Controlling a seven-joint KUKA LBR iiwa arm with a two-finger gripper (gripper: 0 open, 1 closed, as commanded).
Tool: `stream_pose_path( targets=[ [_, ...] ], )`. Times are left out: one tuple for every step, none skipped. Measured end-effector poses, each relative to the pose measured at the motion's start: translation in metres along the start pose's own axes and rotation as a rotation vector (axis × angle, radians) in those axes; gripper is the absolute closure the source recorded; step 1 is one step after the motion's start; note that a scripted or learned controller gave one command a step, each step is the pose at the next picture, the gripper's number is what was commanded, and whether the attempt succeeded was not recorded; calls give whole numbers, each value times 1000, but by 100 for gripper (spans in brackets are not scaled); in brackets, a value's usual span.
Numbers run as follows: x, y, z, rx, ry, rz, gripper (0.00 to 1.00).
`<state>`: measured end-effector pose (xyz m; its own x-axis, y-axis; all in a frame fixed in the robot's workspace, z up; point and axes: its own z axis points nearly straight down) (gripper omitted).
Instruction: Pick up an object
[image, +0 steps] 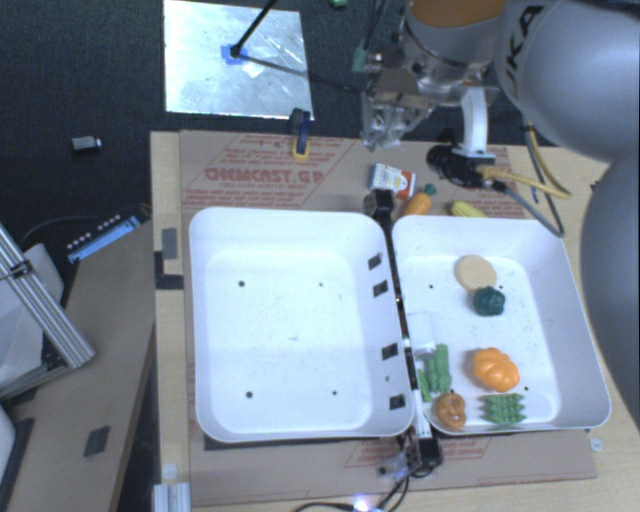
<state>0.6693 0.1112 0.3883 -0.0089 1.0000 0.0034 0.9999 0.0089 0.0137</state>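
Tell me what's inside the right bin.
The right bin holds a tan disc, a dark green piece, an orange pumpkin-like toy, two green vegetable toys and a small brown piece. Nothing appears covered.

Pincer (385, 122) above bench, toy foods in right bin (560, 290)

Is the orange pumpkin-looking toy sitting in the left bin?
No, the orange toy lies in the right bin, near its front, beside green pieces.

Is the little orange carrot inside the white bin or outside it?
Outside. The small orange carrot lies on the cardboard just beyond the back rim of the right white bin.
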Motion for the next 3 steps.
stream_pose_path(
  targets=[
    [14, 1, -155, -8, 0, 1, 100],
    [-35, 1, -147, 12, -4, 10, 100],
    [-87, 0, -130, 12, -5, 12, 100]
  ],
)
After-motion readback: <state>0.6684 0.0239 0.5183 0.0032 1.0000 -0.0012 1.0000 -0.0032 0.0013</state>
